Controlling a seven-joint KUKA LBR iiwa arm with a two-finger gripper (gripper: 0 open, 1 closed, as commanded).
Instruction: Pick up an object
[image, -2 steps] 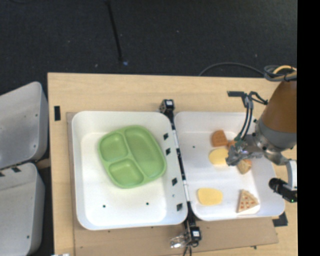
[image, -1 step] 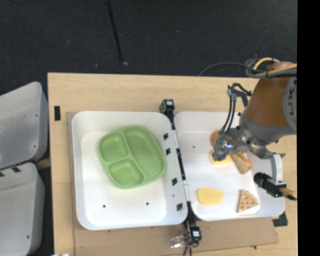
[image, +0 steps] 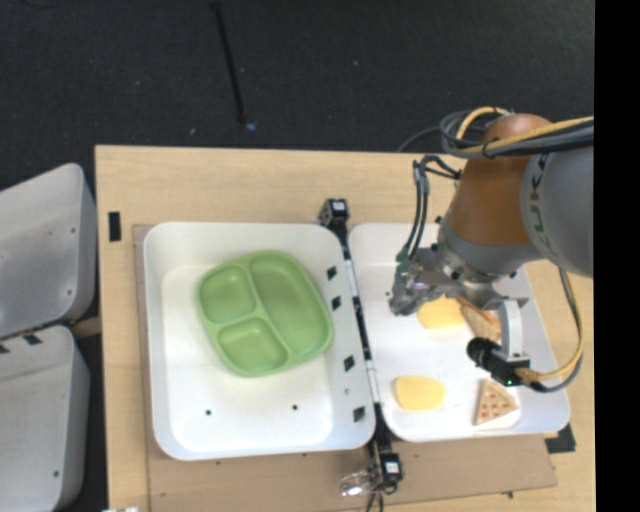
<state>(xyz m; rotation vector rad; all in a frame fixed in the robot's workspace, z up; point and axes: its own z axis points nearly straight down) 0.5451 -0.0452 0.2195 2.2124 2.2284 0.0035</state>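
Nothing is lifted yet, so the pick remains to be done. The grey two-finger gripper (image: 412, 297) hangs low in the right white bin (image: 385, 250), just beside a pale yellow food piece (image: 441, 316) lying on the bin floor. Whether its grip is spread or pressed together cannot be told.

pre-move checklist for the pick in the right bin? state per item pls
1. Gripper is over the right bin: ok.
2. Target candidate close by: yellow piece lies just beside the gripper: ok.
3. Finger opening confirmed: cannot tell, wrist blocks the view.
4. Nothing already held: cannot tell.
5. Other items apart from the target: second yellow piece and pizza slice toy lie nearer the front edge: ok.
6. Green divided tray sits in the left bin, out of the path: ok.
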